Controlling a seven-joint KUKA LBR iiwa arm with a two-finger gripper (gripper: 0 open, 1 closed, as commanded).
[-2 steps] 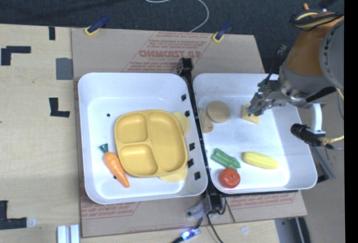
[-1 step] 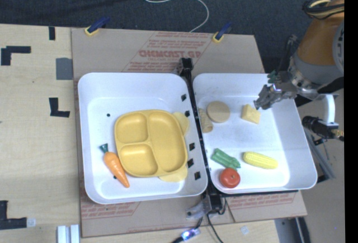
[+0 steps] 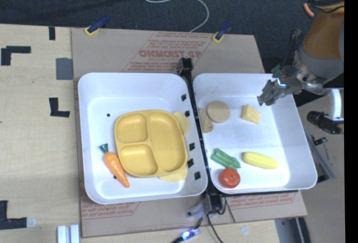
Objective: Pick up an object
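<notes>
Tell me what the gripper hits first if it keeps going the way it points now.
Probably the cheese wedge: the gripper aims down-left into the right bin, and that wedge lies nearest. Depth is unclear; it might touch bare bin floor first.

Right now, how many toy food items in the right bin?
5: round cookie near the divider, cheese wedge to its right, green bean pod, corn cob, tomato at the front. A pale piece by the divider is unclear.

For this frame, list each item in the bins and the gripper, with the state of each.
gripper: over the right bin's far right edge, nothing seen between its fingers
cheese wedge: loose in the right bin
round biscuit: lying flat, right bin
corn cob: on its side
green pod: lying flat
tomato: resting by the near wall
yellow tray: flat in the left bin
carrot: beside the tray
</notes>
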